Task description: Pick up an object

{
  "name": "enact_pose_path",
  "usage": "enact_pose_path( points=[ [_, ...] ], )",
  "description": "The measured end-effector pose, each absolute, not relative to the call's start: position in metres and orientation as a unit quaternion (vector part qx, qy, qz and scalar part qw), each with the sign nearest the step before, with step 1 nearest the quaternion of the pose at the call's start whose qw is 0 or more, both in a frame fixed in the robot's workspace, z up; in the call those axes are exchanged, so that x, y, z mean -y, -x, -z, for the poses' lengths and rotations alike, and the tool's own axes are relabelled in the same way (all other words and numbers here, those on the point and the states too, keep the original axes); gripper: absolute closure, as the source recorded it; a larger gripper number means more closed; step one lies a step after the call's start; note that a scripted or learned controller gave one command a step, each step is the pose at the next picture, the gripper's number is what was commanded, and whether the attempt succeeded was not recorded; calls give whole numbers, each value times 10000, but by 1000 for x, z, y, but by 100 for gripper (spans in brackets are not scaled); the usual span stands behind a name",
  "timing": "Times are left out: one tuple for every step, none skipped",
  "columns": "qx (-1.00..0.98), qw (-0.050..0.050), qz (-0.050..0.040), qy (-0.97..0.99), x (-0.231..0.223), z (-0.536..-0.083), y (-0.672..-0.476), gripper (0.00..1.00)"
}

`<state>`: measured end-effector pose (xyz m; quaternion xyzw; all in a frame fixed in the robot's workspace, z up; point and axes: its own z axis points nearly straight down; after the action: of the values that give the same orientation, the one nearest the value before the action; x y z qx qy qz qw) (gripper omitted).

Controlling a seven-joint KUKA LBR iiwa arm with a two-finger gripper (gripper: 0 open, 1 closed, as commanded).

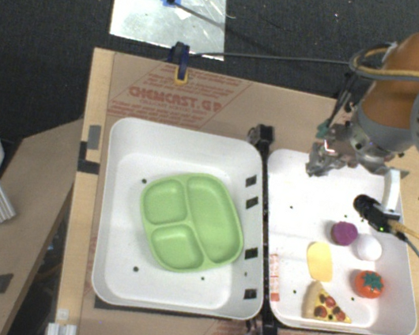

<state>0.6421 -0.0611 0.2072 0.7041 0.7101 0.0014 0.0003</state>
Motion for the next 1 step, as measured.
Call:
enact_pose_path(
  points=[
    [-7105, 2, -19, -7037, 11, -214, -650, 100]
  ],
)
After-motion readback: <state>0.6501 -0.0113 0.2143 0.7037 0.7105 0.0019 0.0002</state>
